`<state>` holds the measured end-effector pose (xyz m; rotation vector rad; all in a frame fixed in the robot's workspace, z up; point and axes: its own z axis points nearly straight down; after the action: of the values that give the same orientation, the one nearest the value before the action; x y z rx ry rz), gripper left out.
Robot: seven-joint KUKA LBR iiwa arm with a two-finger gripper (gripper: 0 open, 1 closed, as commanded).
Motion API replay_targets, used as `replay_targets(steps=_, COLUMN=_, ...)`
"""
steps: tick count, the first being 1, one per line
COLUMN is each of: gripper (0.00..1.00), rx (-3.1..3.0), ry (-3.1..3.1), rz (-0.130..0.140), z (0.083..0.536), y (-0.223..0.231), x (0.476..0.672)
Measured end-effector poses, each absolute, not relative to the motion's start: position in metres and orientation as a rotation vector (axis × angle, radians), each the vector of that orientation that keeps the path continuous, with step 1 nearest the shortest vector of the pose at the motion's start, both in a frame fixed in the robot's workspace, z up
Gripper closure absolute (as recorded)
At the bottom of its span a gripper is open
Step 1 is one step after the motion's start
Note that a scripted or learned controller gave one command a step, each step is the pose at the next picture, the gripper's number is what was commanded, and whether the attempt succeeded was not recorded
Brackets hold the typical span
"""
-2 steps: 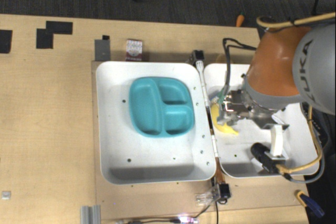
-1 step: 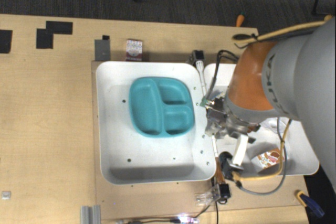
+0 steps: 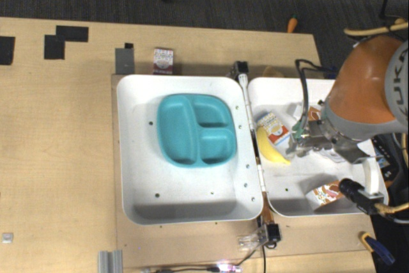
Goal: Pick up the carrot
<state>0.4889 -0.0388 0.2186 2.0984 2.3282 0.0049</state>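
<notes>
We are looking down on a wooden desk that is carrying two shallow white bins side by side. The left bin is holding a teal divided plate, which is lying near its middle. Our arm, grey with an orange band, is reaching in from the right and hanging over the right bin. Our claw is sitting low over that bin's middle, just right of a yellow banana; whether its fingers are spread or closed we cannot tell, and we are seeing nothing clearly between them. A small red and white packet is lying just above the banana, and another packet, brown and white, is resting near the bin's front edge. An orange patch is peeking out beside the wrist, just above the claw, but we cannot tell whether that is the carrot.
</notes>
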Motion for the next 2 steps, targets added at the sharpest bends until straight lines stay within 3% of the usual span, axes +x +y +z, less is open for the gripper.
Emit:
replay_targets(steps=1, gripper=1.00, rx=2.131, ry=2.310, rz=0.002, z=0.183, y=-0.002, x=0.487)
replay_targets(steps=2, gripper=1.00, rx=2.123, ry=2.311, rz=0.008, z=0.195, y=-0.002, x=0.490)
